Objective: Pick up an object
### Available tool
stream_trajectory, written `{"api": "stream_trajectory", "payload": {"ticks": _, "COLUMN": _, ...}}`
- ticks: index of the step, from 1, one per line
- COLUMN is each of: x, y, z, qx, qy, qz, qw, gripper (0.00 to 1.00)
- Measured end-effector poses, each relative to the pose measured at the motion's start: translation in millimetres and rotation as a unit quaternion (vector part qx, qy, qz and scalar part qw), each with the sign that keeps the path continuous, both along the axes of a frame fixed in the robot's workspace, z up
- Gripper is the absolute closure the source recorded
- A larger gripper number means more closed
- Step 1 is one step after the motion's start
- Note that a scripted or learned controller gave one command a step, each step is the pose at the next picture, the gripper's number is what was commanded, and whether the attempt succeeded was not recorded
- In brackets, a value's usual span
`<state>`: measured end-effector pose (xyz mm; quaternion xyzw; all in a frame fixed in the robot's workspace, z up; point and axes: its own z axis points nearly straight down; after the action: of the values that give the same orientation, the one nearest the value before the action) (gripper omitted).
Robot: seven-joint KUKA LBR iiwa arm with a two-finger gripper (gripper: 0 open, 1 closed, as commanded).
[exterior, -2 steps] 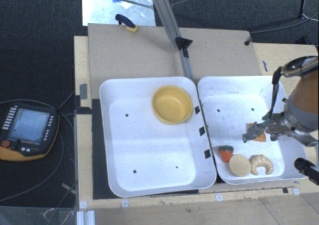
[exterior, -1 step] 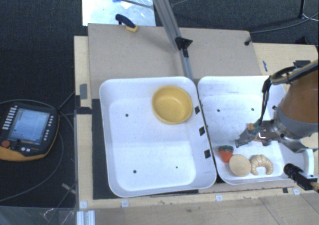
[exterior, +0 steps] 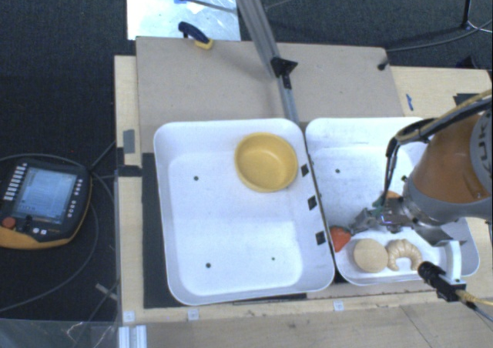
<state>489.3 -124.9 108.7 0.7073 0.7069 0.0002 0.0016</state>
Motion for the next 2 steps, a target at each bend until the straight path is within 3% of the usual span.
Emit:
{"api": "stream_trajectory", "payload": {"ticks": 1, "x": -0.3, "y": 0.6, "z": 10.5, "qx": 0.0008, "qy": 0.000, "qz": 0.000, "qw": 1.0000, "gripper": 1.00}}
{"api": "stream_trajectory", "payload": {"ticks": 2, "x": 7.7, "y": -0.4, "z": 55.2, "qx": 0.0006, "qy": -0.001, "qz": 0.001, "qw": 1.0000, "gripper": 1.00}}
